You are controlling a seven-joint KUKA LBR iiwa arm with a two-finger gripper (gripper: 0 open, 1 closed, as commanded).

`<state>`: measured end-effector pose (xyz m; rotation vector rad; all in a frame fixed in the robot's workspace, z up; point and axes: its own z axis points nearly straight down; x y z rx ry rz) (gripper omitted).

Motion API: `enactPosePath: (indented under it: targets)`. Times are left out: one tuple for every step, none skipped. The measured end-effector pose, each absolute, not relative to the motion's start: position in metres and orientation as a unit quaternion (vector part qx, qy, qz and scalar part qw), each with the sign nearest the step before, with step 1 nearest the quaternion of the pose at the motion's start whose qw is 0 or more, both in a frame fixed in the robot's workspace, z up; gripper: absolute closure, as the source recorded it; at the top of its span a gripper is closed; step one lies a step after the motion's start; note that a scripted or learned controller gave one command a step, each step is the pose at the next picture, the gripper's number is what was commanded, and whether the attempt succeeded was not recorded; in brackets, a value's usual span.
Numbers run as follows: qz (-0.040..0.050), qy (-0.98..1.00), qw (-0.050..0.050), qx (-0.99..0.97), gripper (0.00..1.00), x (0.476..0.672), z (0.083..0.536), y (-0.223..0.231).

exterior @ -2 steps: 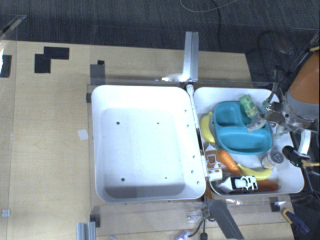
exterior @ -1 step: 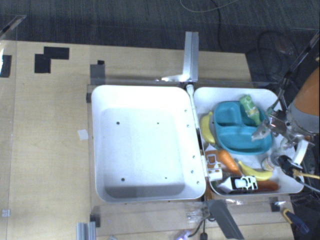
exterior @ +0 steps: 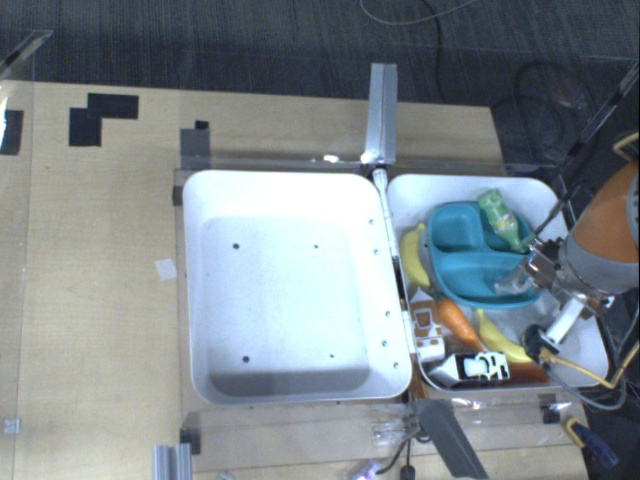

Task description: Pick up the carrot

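Our carrot (exterior: 455, 320) lies just below the blue tray (exterior: 470, 258), wedged between two bananas (exterior: 504, 343). Whether our jaws are apart, we cannot tell. Crowding could make us grab a banana instead.

The arm (exterior: 608, 230) enters from the right edge, its orange band showing above the grey wrist. It slants down and to the left, ending in the gripper (exterior: 522, 286). The gripper hangs low, and whether it is closed cannot be made out.
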<state>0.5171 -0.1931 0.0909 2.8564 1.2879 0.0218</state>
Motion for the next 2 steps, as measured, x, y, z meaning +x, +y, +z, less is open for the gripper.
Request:
enactPosePath:
  targets:
    - [0.0118, 0.412, 0.007, 0.911, 1.00, 0.522, 0.102, -0.194]
    - [-0.0029, 0.390, -0.001, 0.921, 1.00, 0.594, 0.211, -0.182]
